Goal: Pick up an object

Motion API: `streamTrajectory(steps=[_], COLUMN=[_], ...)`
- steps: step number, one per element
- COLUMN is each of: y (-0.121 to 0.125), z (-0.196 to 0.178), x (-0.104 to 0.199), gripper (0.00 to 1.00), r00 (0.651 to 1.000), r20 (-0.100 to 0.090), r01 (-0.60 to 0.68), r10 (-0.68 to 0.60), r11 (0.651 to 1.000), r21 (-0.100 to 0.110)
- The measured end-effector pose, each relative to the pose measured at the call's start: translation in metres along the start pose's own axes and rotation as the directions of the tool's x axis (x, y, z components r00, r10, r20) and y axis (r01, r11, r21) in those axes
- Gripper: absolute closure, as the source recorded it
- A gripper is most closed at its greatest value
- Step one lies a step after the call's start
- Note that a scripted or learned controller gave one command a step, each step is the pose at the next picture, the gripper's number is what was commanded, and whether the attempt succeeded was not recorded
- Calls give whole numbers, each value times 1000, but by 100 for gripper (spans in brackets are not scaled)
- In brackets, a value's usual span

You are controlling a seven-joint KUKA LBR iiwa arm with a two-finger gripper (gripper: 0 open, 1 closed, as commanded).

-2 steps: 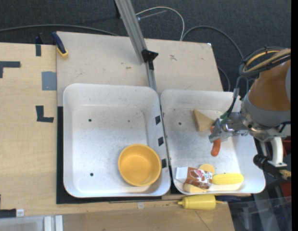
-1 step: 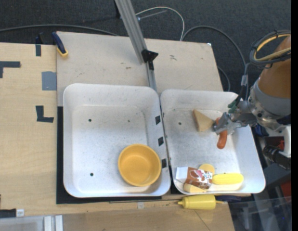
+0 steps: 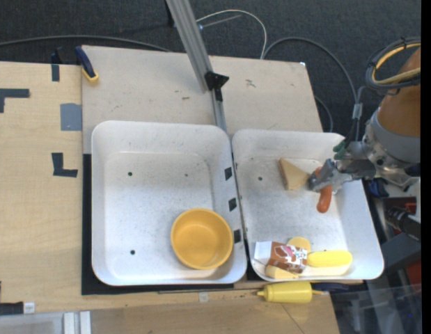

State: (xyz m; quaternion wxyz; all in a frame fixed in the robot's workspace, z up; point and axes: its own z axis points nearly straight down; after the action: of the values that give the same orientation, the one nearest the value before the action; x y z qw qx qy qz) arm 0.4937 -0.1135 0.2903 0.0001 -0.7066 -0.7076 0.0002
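My gripper (image 3: 322,181) is over the right bin (image 3: 260,218) near its right edge, can't tell its state. It's touching or just above an orange sausage (image 3: 324,200), beside a tan wedge (image 3: 295,174). Yellow bowl (image 3: 200,238) sits at the left bin's (image 3: 118,179) front right corner.

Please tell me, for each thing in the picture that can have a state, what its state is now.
yellow bowl: upright, mouth up, in the left bin.
tan wedge: lying flat in the right bin.
orange sausage: lying in the right bin, just below the pincer.
yellow banana: lying flat near the right bin's front rim.
mustard bottle: lying on its side outside the bins, in front.
pincer: low over the right bin; fingers unclear.
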Motion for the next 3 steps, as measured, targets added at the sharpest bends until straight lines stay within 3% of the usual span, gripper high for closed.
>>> streamTrajectory(steps=[1,3], y=[7,49], z=[5,38], x=[52,156], gripper=[100,100], r00=[1000,1000], r20=[-1,0], r01=[5,5], r10=[-5,-5], r11=[1000,1000], r21=[1,4])
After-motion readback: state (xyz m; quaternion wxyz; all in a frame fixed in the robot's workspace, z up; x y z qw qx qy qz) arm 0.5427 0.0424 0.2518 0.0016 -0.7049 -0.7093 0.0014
